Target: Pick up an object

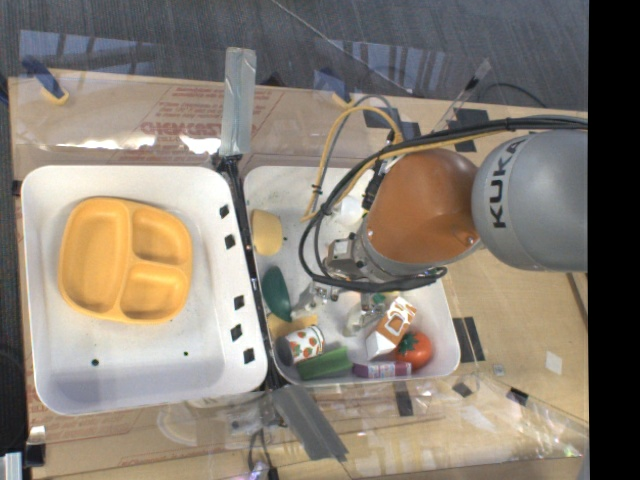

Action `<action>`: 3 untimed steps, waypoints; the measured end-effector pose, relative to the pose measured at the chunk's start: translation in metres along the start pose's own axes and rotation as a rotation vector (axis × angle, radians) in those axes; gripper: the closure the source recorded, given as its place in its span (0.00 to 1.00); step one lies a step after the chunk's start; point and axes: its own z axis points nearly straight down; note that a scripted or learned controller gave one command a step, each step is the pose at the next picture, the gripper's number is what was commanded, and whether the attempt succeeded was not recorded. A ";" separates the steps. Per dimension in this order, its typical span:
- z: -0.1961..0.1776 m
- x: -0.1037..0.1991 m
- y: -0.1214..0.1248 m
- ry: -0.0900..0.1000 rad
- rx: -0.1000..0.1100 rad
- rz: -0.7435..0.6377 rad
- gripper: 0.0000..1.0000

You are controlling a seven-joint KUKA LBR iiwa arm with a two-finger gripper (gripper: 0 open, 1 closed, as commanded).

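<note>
The gripper (345, 303) hung low in the right bin (440, 313) — just above the small carton (392, 326) — but its grip stayed hidden, so I cannot tell.

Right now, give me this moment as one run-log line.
arm: low over right bin | gripper: among items, grasp unconfirmed | nearby: orange-white carton, tomato | left bin: yellow divided tray

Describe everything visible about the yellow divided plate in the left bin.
The yellow divided plate looks like smooth moulded plastic, a rounded square with three compartments: one long section along its left side and two smaller ones on its right. It lies flat, open side up, slightly rotated, in the upper middle of the left bin. Nothing sits in its compartments, and it touches only the bin floor. The arm is over the other bin, away from it.
</note>
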 end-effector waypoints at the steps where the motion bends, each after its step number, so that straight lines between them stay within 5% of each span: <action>1: -0.002 -0.005 0.034 -0.005 0.014 0.230 0.00; 2: 0.000 -0.012 0.008 -0.002 0.003 0.435 0.00; 3: -0.002 0.034 0.029 -0.003 0.010 0.337 0.00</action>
